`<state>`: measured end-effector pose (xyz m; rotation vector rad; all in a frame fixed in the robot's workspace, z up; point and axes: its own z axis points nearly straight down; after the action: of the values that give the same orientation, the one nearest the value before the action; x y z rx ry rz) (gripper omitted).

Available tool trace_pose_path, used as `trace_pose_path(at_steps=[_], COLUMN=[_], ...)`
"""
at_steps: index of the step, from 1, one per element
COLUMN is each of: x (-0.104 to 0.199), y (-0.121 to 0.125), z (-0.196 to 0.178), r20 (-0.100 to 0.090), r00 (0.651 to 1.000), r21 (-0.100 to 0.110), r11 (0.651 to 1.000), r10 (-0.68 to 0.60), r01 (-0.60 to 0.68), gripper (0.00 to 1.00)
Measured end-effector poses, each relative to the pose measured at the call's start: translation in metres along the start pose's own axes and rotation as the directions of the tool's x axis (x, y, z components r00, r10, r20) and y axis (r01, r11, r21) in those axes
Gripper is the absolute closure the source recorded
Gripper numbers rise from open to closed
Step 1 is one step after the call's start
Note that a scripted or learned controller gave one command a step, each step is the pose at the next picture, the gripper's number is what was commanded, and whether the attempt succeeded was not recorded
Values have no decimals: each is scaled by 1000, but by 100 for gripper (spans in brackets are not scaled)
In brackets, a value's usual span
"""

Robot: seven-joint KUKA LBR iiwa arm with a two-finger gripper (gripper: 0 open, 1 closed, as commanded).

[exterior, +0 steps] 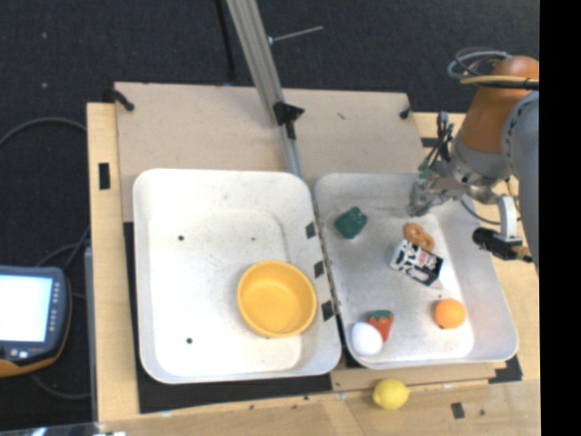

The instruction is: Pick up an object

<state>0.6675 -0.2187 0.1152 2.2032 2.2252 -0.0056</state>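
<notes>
Hovering my tool (pixel 422 198), whose grip state I cannot tell, near the pretzel (pixel 418 235) and carton (pixel 417 262), I risk nudging both.

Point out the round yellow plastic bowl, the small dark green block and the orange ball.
Round yellow plastic bowl (pixel 276 298), camera view, inner floor.
Small dark green block (pixel 350 222), camera view, top face.
Orange ball (pixel 449 313), camera view, middle of its surface.

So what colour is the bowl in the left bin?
Yellow; the bowl shows plainly in the camera view.
</notes>
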Motion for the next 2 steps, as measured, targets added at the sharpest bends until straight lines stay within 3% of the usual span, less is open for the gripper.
trace_pose_path(at_steps=[2], x=[-3], y=[16], z=[-114], r20=[-8], r00=[1000], r21=[1], r11=[1000], r10=[5], r01=[-5], gripper=[100])
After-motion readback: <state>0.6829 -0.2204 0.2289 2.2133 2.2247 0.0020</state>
